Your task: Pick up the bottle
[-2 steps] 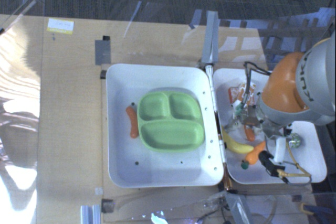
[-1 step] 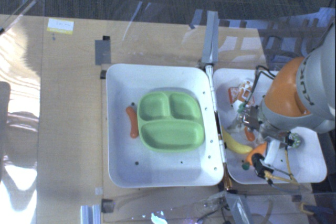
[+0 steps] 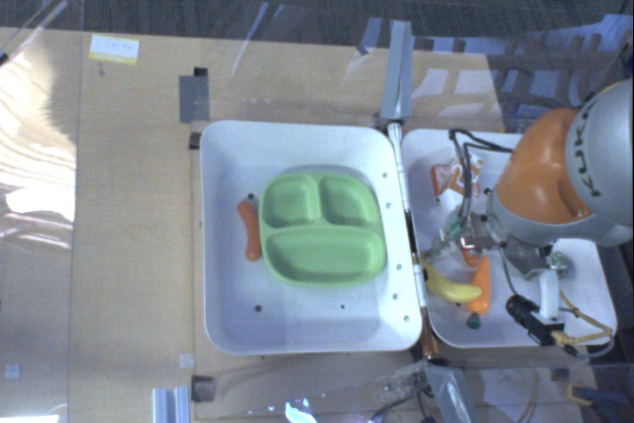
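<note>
"KU" lettering legible on grey arm (image 3: 606,154); yellow label (image 3: 114,49) unreadable.

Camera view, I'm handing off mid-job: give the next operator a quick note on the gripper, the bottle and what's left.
Gripper: the arm is down over the right bin; the gripper end is hidden under it, so its state can't be read.
Things: I can't pick out a bottle. The right bin shows a banana, a carrot and an orange-and-white packet. The left bin has a green divided plate and an orange sausage-shaped toy.
Done: no pickup visible.
Left: find the bottle, grasp, lift.
</note>
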`<act>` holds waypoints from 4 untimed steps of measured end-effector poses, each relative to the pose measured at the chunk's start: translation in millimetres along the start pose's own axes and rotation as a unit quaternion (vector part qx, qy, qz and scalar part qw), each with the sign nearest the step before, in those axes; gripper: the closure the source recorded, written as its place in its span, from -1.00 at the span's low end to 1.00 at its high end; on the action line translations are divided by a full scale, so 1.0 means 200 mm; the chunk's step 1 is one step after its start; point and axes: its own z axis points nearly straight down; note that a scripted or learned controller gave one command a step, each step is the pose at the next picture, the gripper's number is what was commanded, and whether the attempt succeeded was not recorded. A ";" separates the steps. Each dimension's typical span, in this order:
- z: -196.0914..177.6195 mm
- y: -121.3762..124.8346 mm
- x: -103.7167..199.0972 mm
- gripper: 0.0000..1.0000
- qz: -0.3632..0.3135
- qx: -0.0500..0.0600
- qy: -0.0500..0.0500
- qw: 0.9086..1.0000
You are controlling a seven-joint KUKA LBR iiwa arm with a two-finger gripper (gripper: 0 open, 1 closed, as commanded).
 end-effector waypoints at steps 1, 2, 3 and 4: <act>0.00 -0.09 -0.01 -1.00 0.105 0.001 0.004 0.994; 0.00 -0.09 -0.01 -1.00 -0.208 -0.001 0.001 0.978; 0.02 0.32 -0.15 -1.00 -0.014 0.005 0.005 1.000; 0.02 0.33 -0.03 -1.00 -0.014 0.004 0.005 1.000</act>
